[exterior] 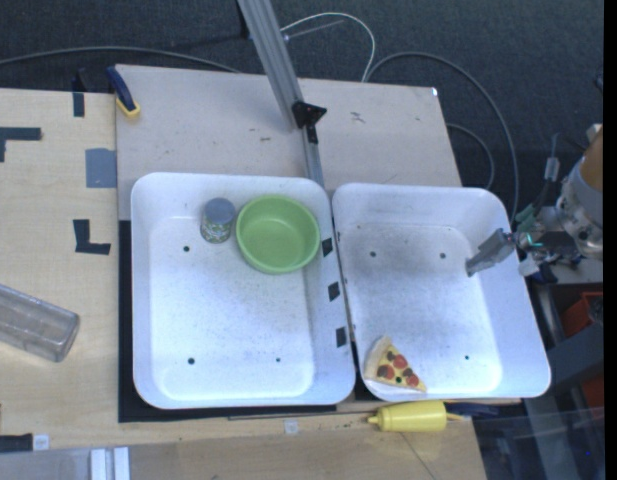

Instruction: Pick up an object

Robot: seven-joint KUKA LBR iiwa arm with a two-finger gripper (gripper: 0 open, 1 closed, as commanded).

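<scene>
Approach step: gripper (485, 258) at the right bin's (428, 203) three o'clock edge.
Finger state unreadable; next, reach the pizza slice (393, 365) at seven o'clock.

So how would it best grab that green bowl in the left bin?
Probably by the rim. The green bowl sits upright and open, too wide to span, so one finger could go inside and one outside the wall, coming straight down. The near rim looks best, since the small can crowds its far-left side.
</scene>
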